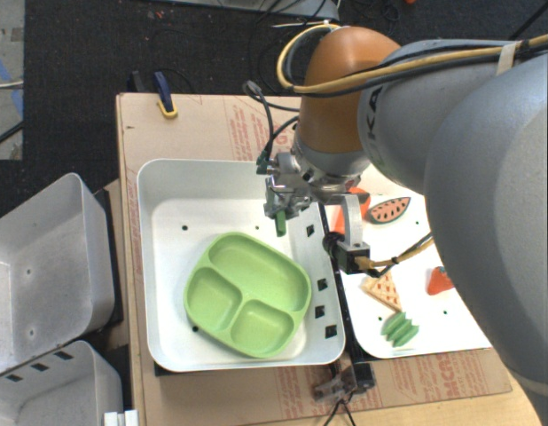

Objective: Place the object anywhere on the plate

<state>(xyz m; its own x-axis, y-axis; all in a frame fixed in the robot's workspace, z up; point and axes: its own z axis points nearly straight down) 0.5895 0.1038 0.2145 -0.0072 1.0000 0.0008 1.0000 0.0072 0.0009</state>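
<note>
A light green plate [247, 295] with three compartments lies tilted in the left white bin [154, 238], toward its front right. My gripper [280, 209] hangs over the bin's back right part, just beyond the plate's far rim. A small dark green object [280, 225] sticks out below the fingers, which are shut on it. It hangs above the bin floor, apart from the plate.
The right bin [451, 331] holds a watermelon slice [389, 209], a pizza slice [385, 289], a green leafy piece [400, 328], a red piece [438, 280] and an orange piece [338, 223]. Grey tubs [43, 264] stand at the left. The arm covers the right bin's back.
</note>
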